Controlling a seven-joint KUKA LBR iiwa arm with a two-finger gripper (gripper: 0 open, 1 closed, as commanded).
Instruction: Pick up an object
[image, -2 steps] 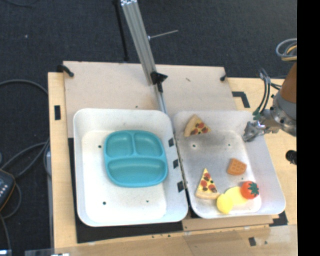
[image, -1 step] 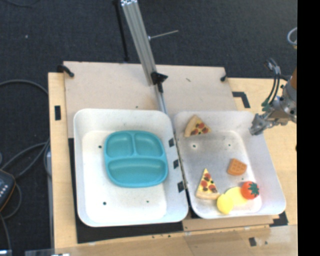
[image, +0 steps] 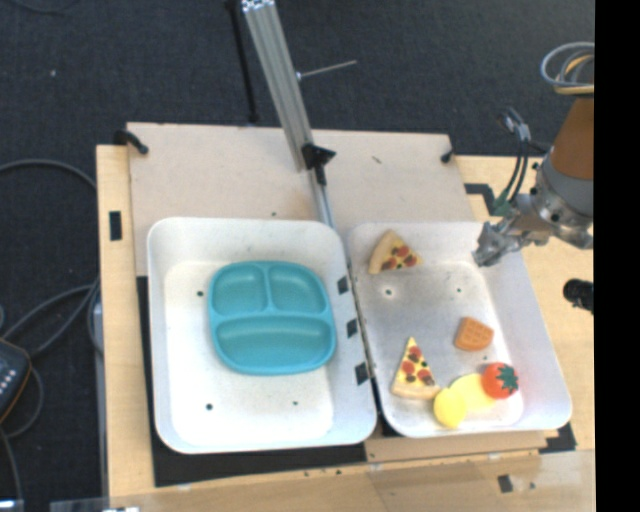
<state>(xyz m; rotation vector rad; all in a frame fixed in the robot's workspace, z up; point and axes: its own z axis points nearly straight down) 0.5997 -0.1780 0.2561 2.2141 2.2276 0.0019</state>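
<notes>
The right bin (image: 520, 300) holds 5 small toy foods. Nearest the arm is a pizza slice (image: 393, 254) at the bin's far left corner, tan crust with red dots on yellow, tip pointing toward the bin's middle. A 2nd pizza slice (image: 413, 370) lies near the front, upright in the view with its point away from the camera, just beside a round yellow piece (image: 452, 405). That yellow piece touches a red tomato (image: 499, 380) with a green top, and a paler yellow shape lies between them, too blurred to name. A small orange wedge (image: 473, 334) sits apart, above the tomato, near the bin's right side.

The claw (image: 492, 246) hangs over the far right edge of this bin, well apart from every toy, with nothing seen between its fingers; whether they are spread or closed I cannot tell, as the tip is small and grey against the bin. The arm's orange band (image: 572, 140) is cut off at the view's right.

The left bin (image: 180, 300) carries a teal divided plate (image: 271, 317) with 3 compartments. Both bins rest on a pale wooden surface (image: 220, 160), and a metal pole (image: 285, 80) slants up from between them.
</notes>
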